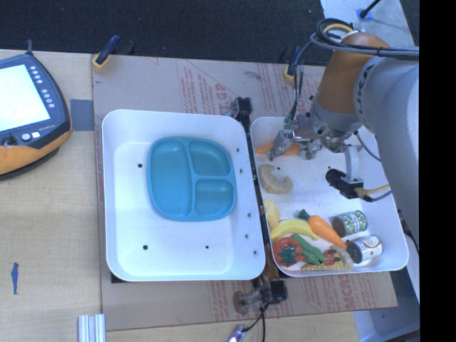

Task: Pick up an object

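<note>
A plate (pixel 191 178) lies in the left bin (pixel 128 223), toy food (pixel 313 242) (bunched nearest) in the right bin (pixel 310 187).

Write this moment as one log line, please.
gripper: far end of right bin | nearest: orange piece | left bin: blue plate

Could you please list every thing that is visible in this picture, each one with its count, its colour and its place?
cardboard sheet: 1, brown, under both bins
left bin: 1, white, middle of the bench
right bin: 1, white, beside the left bin
plate: 1, blue, three compartments, in the left bin
orange piece: 1, orange, right bin, far left corner
beige piece: 1, beige, right bin, left side
banana: 1, yellow, right bin, near end
carrot: 1, orange, beside the banana
green can: 1, right bin, near right
white can: 1, right bin, near right corner
red and green toys: count unclear, under the banana
pendant: 1, orange casing, white screen, bench's left edge
arm: 1, grey, orange band, from the right
tool: 1, above the orange piece
</note>
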Available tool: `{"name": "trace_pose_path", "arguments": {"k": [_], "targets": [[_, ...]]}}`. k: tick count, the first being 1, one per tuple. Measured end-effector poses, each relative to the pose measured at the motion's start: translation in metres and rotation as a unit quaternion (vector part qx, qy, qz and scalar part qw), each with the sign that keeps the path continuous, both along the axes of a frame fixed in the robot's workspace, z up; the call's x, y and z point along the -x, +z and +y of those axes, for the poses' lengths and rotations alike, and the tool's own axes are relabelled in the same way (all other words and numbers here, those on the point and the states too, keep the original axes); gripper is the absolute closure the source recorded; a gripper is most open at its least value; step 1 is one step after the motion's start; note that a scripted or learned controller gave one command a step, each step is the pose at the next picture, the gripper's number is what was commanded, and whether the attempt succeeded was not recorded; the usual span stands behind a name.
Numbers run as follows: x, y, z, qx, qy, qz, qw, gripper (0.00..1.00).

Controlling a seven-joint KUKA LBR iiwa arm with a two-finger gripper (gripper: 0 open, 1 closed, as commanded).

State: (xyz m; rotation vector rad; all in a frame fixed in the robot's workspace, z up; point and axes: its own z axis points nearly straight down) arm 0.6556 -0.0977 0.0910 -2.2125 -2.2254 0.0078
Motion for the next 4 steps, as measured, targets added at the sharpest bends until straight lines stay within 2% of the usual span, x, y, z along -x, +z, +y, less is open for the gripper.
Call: {"name": "trace_pose_path", "arguments": {"k": [1,2,3,4], "targets": [[0.000,0.011,-0.001,0.0002,0.001,0.003,1.0000,1.00],[0.055,0.110,0.010,-0.0006,-0.002,-0.002,1.0000,1.00],[0.056,0.109,0.011,-0.0007,-0.002,-0.001,1.0000,0.00],[0.043,0.001,0.002,0.0003,-0.001,-0.002,1.0000,0.00]]}}
